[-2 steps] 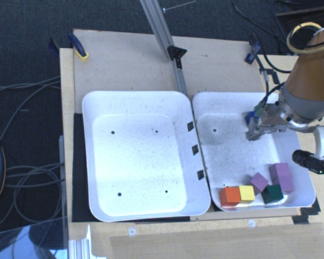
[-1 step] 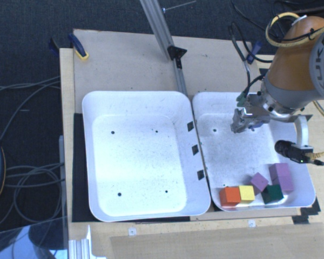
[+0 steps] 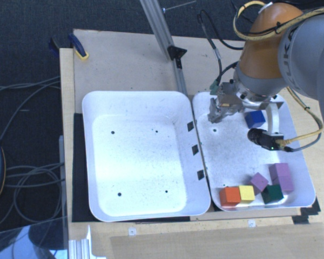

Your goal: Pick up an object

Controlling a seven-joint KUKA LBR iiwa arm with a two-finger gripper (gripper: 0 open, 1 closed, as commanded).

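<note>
You have two white bins on the counter (image 3: 129, 53); the right bin (image 3: 227, 155) holds six blocks: one blue (image 3: 255, 118) beside the claw (image 3: 218, 112), one orange (image 3: 230, 195), one yellow (image 3: 247, 193), one green (image 3: 271, 193), two purple (image 3: 259, 180) (image 3: 282, 176); claw opening cannot be told.

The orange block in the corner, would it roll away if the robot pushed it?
Probably not: the small orange cube-shaped block has flat faces, so it should slide. The yellow block touches it and would likely shift too. It looks rigid and probably light.
</note>
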